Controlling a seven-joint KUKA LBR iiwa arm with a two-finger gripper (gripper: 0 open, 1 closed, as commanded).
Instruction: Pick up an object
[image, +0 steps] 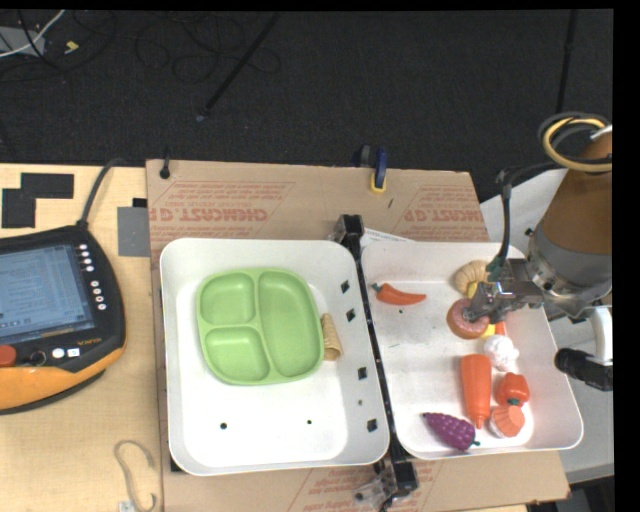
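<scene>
My gripper (487, 303) hangs low over the middle of the right bin (420, 350), reaching in from the right. Its tip sits over the right edge of a pink-brown toy donut (463, 321), and whether it touches the donut is unclear. A tan bread roll (469, 274) lies just behind the gripper. A white garlic bulb (500, 351) lies just in front of it. A red chili pepper (400, 294) lies to the left, apart from the gripper.
In the right bin's front part lie an orange carrot (476, 388), a red toy (513, 388), an orange piece (505, 421) and a purple toy (450, 430). The left bin (190, 400) holds a green divided plate (260, 325) and a tan item (331, 337). A tablet (50, 310) sits at the far left.
</scene>
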